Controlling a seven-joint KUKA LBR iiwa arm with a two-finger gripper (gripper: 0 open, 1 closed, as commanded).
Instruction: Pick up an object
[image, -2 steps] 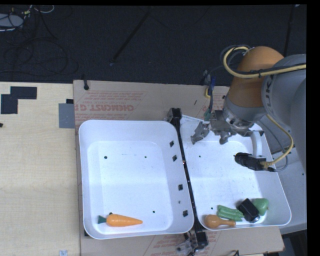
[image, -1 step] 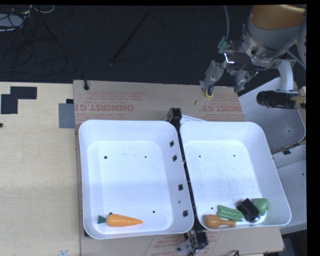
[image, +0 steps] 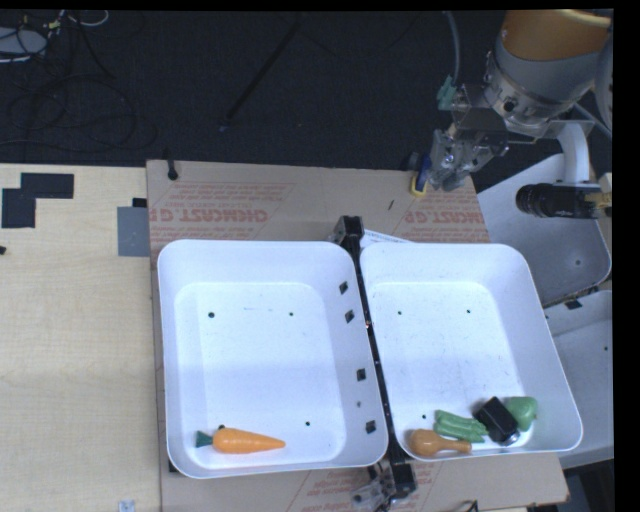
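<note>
arm: comes in from the upper right, orange band at the top edge, wrist above the cardboard behind the bins
gripper: hangs over the cardboard, behind the right bin's far rim, well apart from every object; nothing between its fingers (can't tell how wide they stand, too small and cluttered)
left bin: carrot lies flat near the front wall, green top pointing left
right bin: four things bunched in the front right corner
pear: tan, at the front wall, leftmost of the bunch
bean: green pod, just behind the pear, touching it
black block: tilted, lies between the bean and the green lump
green lump: rightmost, against the black block (shape unclear)
</note>
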